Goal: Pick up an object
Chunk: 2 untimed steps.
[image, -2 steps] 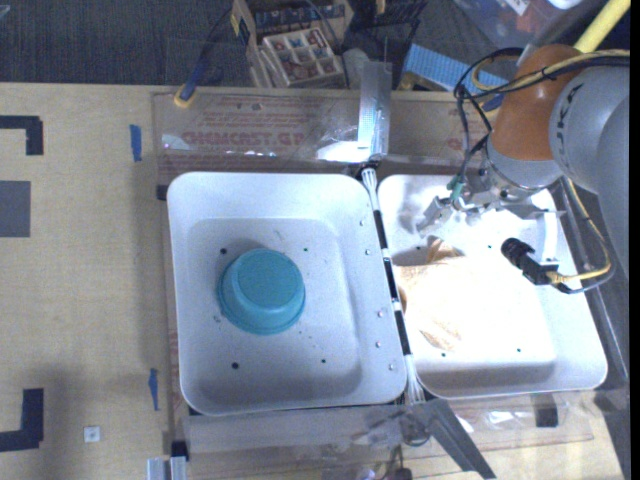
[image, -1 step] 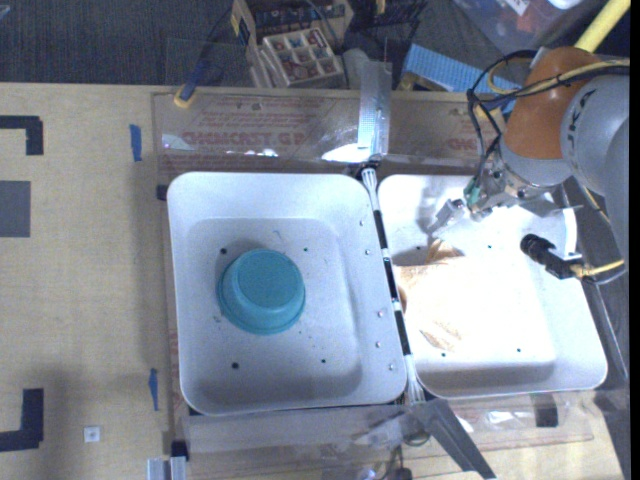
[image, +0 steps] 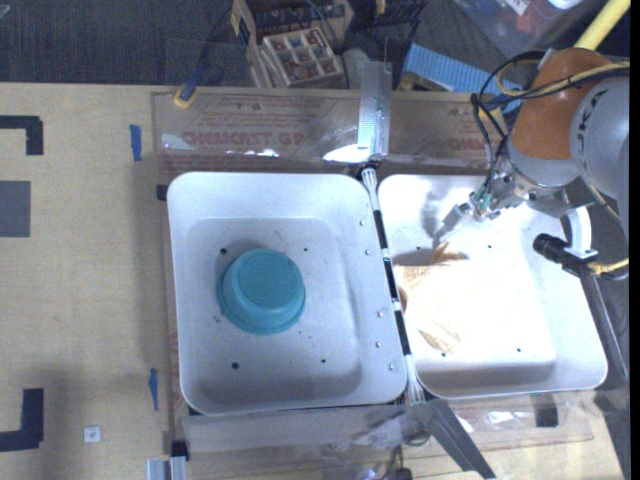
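Nearest my lens, at the bottom edge of the view, runs the bench (image: 80, 268) front with some clear plastic and grey metal bits at about 6 o'clock, too blurred for me to name. Above that I see the two white bins side by side, touching along a shared seam. My left bin (image: 270, 193) holds a teal bowl (image: 262, 290), upside down, sitting left of the bin's middle, toward 9 o'clock within its floor and well apart from every wall. My right bin (image: 540, 373) is washed out by glare; I can make out brownish smears or a thin brown thing on its floor near its 9 o'clock side, but I cannot tell what it is. From 3 o'clock the arm (image: 560, 118) comes in, orange band up top, and my gripper (image: 452, 220) hangs over the right bin's upper left part, near 11 o'clock of that bin, pointing down and leftward. It is well apart from the bowl, with the seam between them. Whether the jaws are spread or pressed together I cannot tell; they blur into the bright bin floor.
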Tool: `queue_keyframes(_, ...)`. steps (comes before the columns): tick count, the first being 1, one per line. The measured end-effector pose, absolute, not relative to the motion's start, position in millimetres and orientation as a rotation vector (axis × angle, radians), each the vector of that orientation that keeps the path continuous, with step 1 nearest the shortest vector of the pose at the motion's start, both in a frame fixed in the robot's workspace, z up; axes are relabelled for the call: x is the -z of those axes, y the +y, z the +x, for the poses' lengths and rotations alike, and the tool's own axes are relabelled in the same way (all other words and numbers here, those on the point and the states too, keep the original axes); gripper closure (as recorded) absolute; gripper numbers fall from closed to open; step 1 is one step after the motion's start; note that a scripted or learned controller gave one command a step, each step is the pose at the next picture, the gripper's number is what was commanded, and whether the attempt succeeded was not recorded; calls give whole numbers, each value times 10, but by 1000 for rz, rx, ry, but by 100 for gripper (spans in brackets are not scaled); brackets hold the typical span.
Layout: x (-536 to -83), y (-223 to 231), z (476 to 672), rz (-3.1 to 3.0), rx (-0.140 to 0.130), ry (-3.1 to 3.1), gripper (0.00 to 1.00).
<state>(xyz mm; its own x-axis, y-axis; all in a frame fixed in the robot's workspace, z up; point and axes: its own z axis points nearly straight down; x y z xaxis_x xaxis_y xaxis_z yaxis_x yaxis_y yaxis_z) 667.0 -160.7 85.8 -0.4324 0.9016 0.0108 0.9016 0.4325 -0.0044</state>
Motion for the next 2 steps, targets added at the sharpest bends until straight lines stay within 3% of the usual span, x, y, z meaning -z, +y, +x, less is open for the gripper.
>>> queue_keyframes(1,-881,-1014,6160,-1683,7,-2660,0)
queue_keyframes(2,-1001,-1028,6176,-1690,13,-2661,100)
